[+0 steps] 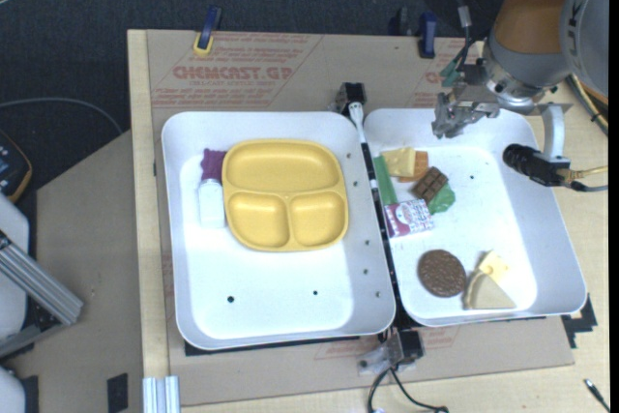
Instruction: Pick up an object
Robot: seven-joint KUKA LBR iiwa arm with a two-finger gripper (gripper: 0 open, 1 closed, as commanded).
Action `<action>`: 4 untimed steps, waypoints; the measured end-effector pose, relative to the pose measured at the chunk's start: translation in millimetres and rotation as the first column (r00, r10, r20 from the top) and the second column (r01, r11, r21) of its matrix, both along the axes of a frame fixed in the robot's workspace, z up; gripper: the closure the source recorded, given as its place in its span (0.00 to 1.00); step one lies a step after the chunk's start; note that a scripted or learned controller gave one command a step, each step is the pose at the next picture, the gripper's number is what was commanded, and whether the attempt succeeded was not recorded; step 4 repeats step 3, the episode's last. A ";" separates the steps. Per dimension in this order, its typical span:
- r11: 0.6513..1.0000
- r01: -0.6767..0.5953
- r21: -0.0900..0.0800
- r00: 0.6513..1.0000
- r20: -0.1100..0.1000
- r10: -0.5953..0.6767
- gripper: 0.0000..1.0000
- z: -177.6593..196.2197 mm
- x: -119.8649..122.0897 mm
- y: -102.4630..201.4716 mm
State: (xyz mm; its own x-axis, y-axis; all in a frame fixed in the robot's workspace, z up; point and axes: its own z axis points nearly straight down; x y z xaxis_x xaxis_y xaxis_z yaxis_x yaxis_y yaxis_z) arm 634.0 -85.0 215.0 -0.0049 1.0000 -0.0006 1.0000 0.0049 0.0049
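My gripper (451, 124) hangs over the far edge of the right bin (542, 237), above bare white floor and apart from every object. Nothing shows between its fingers. Nearest to it, down and to the left, lie a tan cheese-like block (404, 162), a brown chocolate bar (430, 183), a green piece (443, 200) and a green stick (384, 180). A pink packet (407, 220) lies below those. A round brown cookie (442, 273) and a pale yellow wedge (490, 281) sit at the near end of the bin.
The left bin (193, 285) holds a yellow divided tray (285, 192) with a white bottle (210, 203) and a purple item (212, 162) beside it. A black fitting (530, 162) on the arm hangs over the right bin's far right. Clamps (204, 32) stand at the board's back edge.
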 end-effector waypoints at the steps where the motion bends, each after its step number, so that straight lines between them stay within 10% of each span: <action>1: 1.000 0.004 -0.001 1.000 -0.001 -0.004 1.00 0.5 3.4 -0.1; 4: 1.000 0.004 -0.001 1.000 0.000 -0.004 1.00 20.0 9.5 3.2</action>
